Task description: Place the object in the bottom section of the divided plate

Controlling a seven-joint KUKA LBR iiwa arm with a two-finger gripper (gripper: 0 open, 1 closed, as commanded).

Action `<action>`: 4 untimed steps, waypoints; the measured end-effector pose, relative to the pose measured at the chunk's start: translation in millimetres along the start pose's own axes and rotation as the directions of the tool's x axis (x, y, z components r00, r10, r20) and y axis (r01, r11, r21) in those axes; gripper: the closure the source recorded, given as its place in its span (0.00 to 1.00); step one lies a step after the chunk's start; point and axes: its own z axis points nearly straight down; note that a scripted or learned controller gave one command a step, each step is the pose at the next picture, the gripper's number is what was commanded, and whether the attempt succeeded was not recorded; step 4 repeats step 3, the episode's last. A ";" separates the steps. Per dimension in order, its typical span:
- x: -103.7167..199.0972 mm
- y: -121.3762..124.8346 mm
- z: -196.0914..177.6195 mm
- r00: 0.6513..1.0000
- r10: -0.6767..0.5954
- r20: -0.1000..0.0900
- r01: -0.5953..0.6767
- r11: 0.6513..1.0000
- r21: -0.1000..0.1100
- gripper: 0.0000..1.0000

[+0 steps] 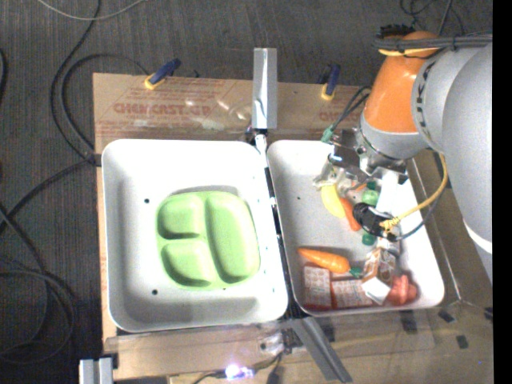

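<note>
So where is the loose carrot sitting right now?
The carrot lies in the right bin, toward its near end, just above the red-printed box and below-left of the gripper.

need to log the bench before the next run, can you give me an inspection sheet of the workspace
surface: two white bins side by side, left bin and right bin, on a brown board.
job's things: green divided plate in the left bin, all sections bare; yellow object under the gripper in the right bin.
clutter: carrot, red patterned box, red item, all in the right bin.
grippers: gripper low over the right bin, fingers hidden.
cables: yellow cable by the wrist; dark cables on the floor, left.
surroundings: blue and yellow clamps on the board's far edge; dark carpet.
</note>
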 end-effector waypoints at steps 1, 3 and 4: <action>65.3 -59.1 22.6 1.000 -0.012 -0.003 0.012 1.000 0.002 1.00; 97.1 -81.3 -56.3 0.981 -0.196 -0.004 0.196 0.981 -0.002 0.00; 97.1 -81.3 -56.3 0.981 -0.196 -0.004 0.196 0.981 -0.002 0.00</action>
